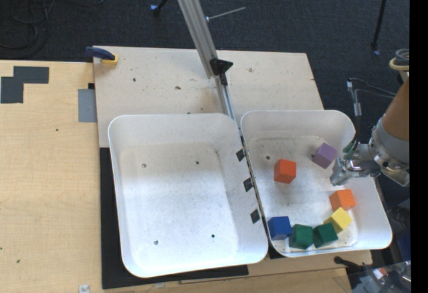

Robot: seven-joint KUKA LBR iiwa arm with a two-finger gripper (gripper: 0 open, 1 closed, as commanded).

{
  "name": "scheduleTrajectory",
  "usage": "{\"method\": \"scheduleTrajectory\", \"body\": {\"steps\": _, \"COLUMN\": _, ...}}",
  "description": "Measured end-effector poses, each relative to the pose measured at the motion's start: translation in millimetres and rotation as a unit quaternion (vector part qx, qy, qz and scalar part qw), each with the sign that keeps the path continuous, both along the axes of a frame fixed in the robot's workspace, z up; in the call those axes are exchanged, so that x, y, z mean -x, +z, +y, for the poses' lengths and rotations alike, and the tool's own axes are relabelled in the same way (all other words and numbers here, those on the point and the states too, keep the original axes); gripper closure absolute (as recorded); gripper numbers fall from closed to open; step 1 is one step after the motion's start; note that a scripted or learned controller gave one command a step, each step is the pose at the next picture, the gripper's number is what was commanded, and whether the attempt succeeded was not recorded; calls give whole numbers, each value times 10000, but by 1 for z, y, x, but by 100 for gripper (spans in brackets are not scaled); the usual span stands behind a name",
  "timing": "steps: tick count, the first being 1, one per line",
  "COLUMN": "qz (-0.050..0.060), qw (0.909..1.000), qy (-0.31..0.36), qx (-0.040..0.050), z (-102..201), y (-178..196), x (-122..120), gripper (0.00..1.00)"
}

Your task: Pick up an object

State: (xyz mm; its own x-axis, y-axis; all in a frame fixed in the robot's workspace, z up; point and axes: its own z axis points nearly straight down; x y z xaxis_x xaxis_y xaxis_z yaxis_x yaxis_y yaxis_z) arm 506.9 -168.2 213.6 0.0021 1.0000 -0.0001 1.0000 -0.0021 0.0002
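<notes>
Hovering at the right bin's (374,218) right edge, grey metal two-finger gripper (342,171); can't tell the opening, nothing visibly held; closest targets the small purple cube (325,154) just left and small orange cube (342,199) just nearer; could easily clip the bin wall or nudge a cube away on descent.

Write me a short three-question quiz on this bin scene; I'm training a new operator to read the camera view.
1. True or false: every block lies in the right bin.
2. Which block lies nearest the pincer? A) blue block B) purple block C) red block
3. What colour is the block between the orange block and the green blocks?

Key: 1 true; 2 B; 3 yellow, the yellow block.
</notes>
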Motion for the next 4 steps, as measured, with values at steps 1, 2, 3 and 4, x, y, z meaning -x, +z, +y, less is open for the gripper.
{"method": "scheduleTrajectory", "body": {"steps": 1, "qz": 17, "qw": 10000, "qy": 37, "qx": -19, "z": 59, "y": 2, "x": -3, "gripper": 100}}
{"method": "scheduleTrajectory", "body": {"steps": 2, "qz": 28, "qw": 10000, "qy": 33, "qx": -17, "z": 110, "y": -7, "x": -13, "gripper": 100}}
{"method": "scheduleTrajectory", "body": {"steps": 3, "qz": 21, "qw": 10000, "qy": 36, "qx": -15, "z": 168, "y": -9, "x": -19, "gripper": 100}}
{"method": "scheduleTrajectory", "body": {"steps": 4, "qz": 16, "qw": 10000, "qy": 33, "qx": -11, "z": 223, "y": -9, "x": -36, "gripper": 100}}
